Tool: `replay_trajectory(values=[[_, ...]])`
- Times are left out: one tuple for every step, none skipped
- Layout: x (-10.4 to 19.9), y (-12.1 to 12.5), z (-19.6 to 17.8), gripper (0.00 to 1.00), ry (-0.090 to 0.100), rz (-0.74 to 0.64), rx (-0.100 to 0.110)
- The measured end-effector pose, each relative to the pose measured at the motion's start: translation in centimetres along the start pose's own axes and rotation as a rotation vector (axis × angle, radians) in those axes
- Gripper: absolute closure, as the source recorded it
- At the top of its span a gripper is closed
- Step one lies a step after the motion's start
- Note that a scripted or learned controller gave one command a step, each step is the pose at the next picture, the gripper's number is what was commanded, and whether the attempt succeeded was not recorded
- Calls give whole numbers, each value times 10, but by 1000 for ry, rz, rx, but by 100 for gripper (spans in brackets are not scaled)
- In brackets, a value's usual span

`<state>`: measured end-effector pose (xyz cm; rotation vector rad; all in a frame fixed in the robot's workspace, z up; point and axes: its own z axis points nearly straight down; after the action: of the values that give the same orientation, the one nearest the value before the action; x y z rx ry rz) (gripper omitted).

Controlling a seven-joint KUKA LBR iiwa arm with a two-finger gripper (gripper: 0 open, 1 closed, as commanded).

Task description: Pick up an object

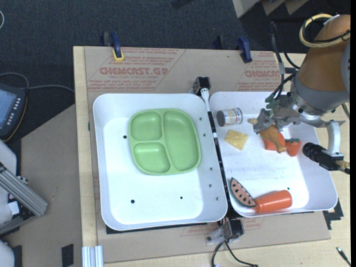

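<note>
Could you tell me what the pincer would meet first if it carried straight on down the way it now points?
Most likely the orange carrot-like toy lying directly under the pincer in the right bin; depth is hard to judge, so contact may already be made.

- Small jar with a grey lid – on its side near the back of the right bin, close to the wall shared with the left bin.
- Pale yellow wedge, cheese-like – flat, just in front of the jar.
- Orange carrot-like piece – right of the wedge, directly below the gripper; contact unclear.
- Watermelon slice – front left corner, red face up.
- Orange-red cylinder – lying down, touching the slice.
</note>
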<state>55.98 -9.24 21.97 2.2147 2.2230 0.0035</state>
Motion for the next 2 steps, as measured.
replay_trajectory(values=[[17, 61, -4, 100, 0, -1, -3], [24, 79, -13, 100, 0, 2, -1]])
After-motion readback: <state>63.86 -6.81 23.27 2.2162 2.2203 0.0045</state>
